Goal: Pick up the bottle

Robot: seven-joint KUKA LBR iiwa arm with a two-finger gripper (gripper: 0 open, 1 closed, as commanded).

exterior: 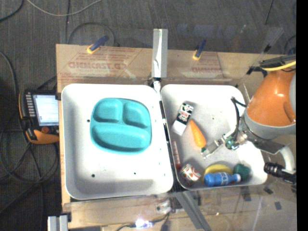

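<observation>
The bottle [220, 179] is blue with a white label and lies on its side along the front wall of the right bin [226, 93]. My gripper [214, 147] hangs low over the middle of that bin, reaching in from the right under the orange wrist band [272, 102]. It is a short way behind the bottle and apart from it, just right of an orange carrot [197, 134]. Nothing shows in its grasp.
A yellow object [217, 168] and a green one [243, 169] touch the bottle's far side. A red and white can [190, 173] lies to its left, with a white and black box [183, 113] farther back. The left bin [77, 177] holds a teal divided plate [121, 125].
</observation>
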